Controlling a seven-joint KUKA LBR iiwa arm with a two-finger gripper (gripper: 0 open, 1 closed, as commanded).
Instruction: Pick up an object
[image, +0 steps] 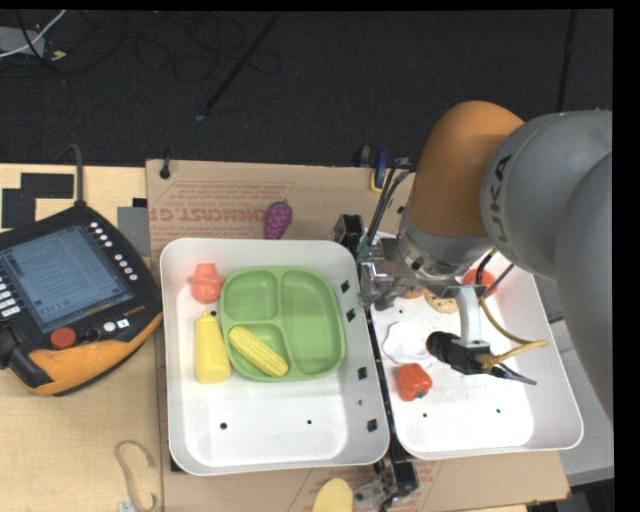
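Cardboard-covered bench bears two white bins, black floor behind

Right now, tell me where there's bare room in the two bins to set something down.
Left bin: the front strip is bare, below the green tray and yellow bottle. Right bin: the front is bare, below the red toy. Crowded: the left bin's back half, and the right bin's back under the arm.

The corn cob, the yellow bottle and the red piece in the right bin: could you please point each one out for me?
corn cob (259, 351), camera view, middle of the cob, in the green tray.
yellow bottle (211, 350), camera view, its body, left of the tray.
red piece (413, 380), camera view, its top face.
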